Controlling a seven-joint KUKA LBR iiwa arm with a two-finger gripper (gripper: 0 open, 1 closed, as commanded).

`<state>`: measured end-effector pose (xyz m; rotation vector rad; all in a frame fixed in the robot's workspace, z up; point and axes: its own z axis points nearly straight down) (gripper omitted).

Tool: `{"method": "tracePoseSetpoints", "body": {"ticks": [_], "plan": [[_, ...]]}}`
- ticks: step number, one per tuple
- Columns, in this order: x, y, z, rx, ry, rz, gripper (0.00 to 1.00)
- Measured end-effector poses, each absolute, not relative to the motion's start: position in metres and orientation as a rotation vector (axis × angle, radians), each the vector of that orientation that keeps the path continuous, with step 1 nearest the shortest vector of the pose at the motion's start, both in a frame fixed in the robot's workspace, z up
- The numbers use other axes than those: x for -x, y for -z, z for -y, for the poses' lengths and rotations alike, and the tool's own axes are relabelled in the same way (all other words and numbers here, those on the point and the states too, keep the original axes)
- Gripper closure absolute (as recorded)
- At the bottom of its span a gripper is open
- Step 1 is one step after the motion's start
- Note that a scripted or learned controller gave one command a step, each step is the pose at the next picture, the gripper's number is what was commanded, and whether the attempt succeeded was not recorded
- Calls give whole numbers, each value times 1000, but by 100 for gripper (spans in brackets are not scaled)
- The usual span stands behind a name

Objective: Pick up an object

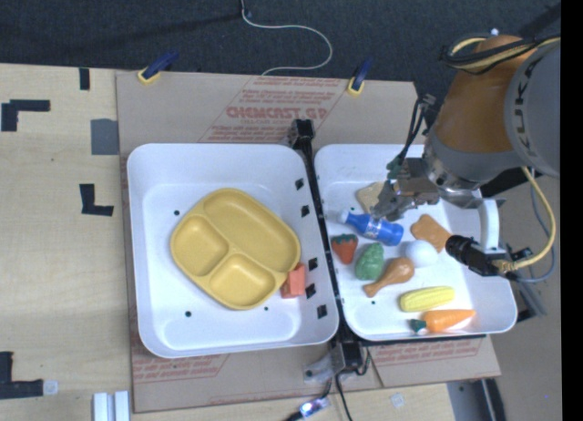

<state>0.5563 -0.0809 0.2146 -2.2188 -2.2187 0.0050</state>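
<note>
My gripper point(390, 202) low in the right bin point(492, 319), just above the blue bottle point(373, 226).

Can't tell if my fingers are wide, narrow or gripping; too dark and blurred there. Blue bottle lies on its side with its white cap toward the divider, touching or just under my fingertips. Tan flat piece point(368, 197) just beside my gripper. Nearby in the same bin: strawberry point(343, 247), green vegetable point(370, 261), chicken drumstick point(391, 275), white egg point(423, 251), orange bread piece point(430, 231), corn cob point(426, 298), carrot point(444, 321) at the near wall. Left bin point(150, 319) holds a yellow divided plate point(235, 248), with a small orange block point(293, 282) touching its near right edge.
</note>
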Motion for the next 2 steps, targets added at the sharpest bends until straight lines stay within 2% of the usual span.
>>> {"method": "tracePoseSetpoints", "body": {"ticks": [1,2], "plan": [[-537,-225,62,2216,-2,2223,100],[-532,-215,70,2220,-4,2220,100]]}}
